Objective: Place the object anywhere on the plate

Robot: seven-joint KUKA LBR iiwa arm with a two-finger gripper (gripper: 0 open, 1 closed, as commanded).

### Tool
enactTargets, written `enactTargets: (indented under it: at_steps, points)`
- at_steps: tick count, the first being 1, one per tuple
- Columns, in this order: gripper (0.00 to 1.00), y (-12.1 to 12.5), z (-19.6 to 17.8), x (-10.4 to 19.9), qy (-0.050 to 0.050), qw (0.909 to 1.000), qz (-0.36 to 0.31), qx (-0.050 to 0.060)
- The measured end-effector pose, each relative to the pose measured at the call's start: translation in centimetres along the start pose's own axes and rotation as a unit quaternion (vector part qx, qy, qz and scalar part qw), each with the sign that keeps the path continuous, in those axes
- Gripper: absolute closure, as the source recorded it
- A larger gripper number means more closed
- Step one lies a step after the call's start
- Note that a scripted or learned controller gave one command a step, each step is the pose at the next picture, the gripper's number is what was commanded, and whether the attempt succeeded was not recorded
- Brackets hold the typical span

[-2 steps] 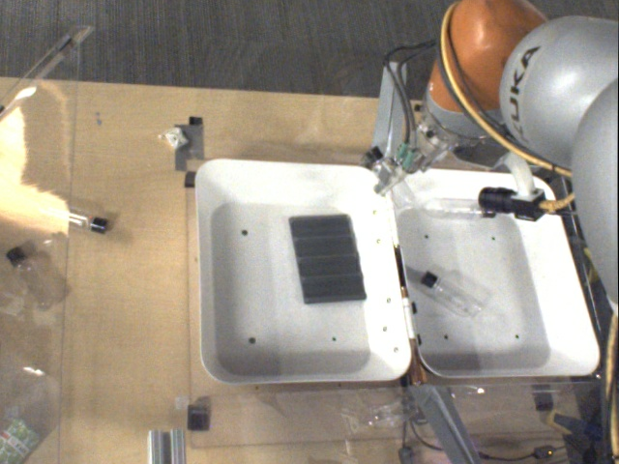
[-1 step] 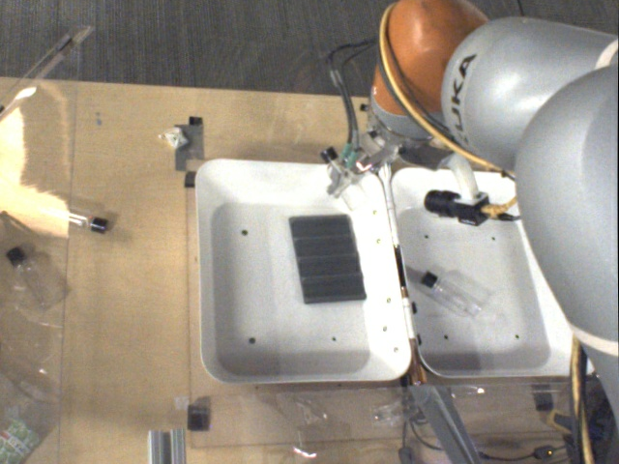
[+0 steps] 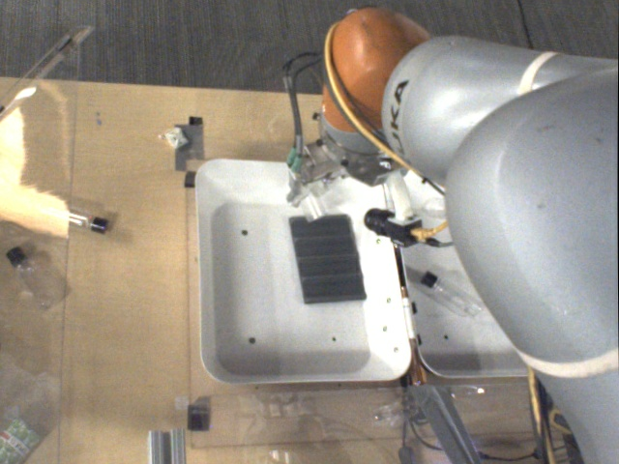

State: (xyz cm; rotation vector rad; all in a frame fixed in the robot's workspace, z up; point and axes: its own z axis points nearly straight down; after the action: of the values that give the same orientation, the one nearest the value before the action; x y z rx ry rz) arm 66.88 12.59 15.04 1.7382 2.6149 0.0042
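Two white bins (image 3: 218, 356) sit side by side on the wooden counter (image 3: 116, 356); a small vial (image 3: 85, 222) lies left of them.

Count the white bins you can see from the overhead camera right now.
2. The left bin sits mid-frame and holds a dark ridged block. The right bin lies beside it, mostly covered by the arm; anything beneath the arm is hidden.
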Motion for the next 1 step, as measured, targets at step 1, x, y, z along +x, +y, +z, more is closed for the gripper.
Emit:
enactTargets:
  at_steps: [1]
  points:
    - [1.00, 3.36, -6.10, 7.76, -0.001, 0.9190, -0.394, -0.003]
